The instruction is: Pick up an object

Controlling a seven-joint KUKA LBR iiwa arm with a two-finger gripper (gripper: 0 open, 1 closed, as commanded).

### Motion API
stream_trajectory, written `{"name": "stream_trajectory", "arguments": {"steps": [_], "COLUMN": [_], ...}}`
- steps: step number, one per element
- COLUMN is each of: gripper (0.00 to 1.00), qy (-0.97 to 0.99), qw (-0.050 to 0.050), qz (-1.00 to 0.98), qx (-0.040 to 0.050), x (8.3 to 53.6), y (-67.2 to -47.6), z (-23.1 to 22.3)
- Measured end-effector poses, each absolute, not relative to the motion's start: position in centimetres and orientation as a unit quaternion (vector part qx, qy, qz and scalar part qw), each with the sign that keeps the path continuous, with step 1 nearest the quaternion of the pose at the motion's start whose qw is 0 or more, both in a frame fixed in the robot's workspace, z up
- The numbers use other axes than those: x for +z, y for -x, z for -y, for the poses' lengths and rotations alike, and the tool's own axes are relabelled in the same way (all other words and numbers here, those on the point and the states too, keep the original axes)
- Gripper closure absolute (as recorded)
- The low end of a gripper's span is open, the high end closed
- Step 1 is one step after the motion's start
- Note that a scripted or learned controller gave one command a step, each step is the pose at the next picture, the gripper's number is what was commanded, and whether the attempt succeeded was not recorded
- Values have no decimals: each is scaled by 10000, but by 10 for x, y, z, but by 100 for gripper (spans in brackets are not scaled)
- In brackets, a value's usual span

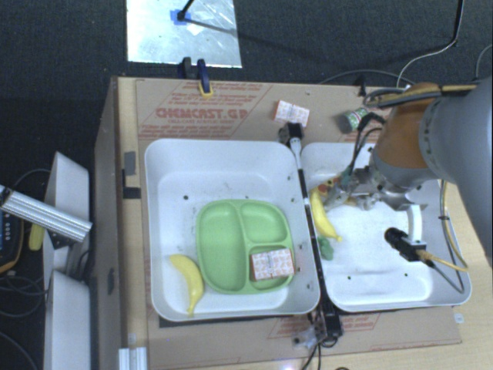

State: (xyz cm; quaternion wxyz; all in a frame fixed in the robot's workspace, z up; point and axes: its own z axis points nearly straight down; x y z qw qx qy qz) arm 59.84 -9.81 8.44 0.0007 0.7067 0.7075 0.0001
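Arm [431, 137] in from right of frame, gripper [347, 191] low at upper-left corner of right bin [385, 291]. Can't tell how its fingers stand, too cluttered there. Banana [322, 216] just below it, along the bin's left wall, w/ a small green item [326, 247] by its lower end. Left bin [231, 156]: green tray [239, 233] mid-frame, patterned box [272, 264] in its lower-right compartment, 2nd banana [189, 280] beside tray, lower left.

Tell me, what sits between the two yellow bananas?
In the camera view, the green divided plate with a small patterned box on it lies between the left banana and the right banana.
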Motion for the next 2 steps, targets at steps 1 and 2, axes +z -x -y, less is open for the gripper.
{"name": "stream_trajectory", "arguments": {"steps": [1,2], "gripper": [0,100], "qy": [-7056,-7048], "qw": [10,6], "qz": [-7086,-7094], "qx": [1,-13], "x": [85,97], "y": [-656,-656], "z": [99,100]}}
